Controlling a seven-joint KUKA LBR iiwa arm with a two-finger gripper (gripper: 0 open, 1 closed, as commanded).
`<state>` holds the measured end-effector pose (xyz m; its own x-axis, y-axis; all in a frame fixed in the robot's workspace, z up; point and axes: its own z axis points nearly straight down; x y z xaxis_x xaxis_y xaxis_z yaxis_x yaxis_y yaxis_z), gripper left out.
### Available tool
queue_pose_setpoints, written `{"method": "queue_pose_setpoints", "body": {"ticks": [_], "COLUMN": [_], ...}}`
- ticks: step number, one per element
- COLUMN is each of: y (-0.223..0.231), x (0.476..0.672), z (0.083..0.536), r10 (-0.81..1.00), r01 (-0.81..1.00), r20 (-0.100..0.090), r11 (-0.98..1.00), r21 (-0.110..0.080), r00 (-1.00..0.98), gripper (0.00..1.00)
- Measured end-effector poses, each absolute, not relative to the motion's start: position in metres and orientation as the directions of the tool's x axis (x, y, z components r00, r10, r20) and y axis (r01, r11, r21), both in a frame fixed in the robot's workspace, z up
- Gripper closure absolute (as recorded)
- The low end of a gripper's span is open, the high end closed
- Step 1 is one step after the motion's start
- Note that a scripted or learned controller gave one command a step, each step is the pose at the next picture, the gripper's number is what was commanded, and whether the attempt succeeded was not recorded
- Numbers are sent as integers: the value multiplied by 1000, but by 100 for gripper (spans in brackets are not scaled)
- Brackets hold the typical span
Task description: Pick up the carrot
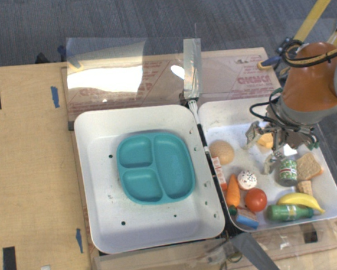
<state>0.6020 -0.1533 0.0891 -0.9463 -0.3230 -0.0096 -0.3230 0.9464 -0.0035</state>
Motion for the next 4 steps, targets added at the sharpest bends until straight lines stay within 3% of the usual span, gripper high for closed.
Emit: {"method": "queue_pose_setpoints", "body": {"ticks": [1, 2, 3, 4], "y": [-160, -159, -109, -62], "x": [622, 626, 607, 529], "z": [89, 104, 175, 186], "r10": [-289, -291, 116, 139], "r01": [-289, -290, 116, 139], "r20": [-12, -26, -13, -5], "r11": [957, 957, 993, 990], "r21": [-4, -10, 1, 2], "r00": [-957, -956, -993, -990], "gripper": [0, 100, 100, 100]}}
